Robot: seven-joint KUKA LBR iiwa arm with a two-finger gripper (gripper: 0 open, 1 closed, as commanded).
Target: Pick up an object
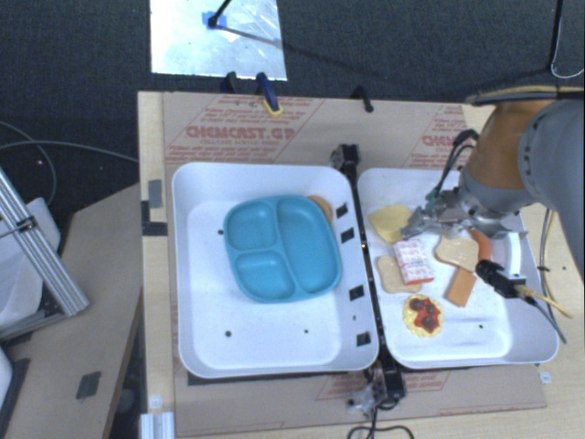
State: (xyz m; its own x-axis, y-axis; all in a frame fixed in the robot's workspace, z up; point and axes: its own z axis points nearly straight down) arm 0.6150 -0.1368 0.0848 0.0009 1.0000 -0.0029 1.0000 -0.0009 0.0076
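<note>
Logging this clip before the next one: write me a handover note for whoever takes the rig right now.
Pincer: low over the right bin, near the yellow piece and the red-and-white packet; open or shut can't be judged, and nothing is seen held.
Things: right bin also has toast, an orange stick and a small pizza. Left bin holds a blue tray.
Done: nothing lifted.
Left: grasp one item and raise it.

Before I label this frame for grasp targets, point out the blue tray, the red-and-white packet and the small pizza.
Blue tray (279, 248), camera view, centre divider.
Red-and-white packet (413, 261), camera view, top face.
Small pizza (422, 315), camera view, red topping.
</note>
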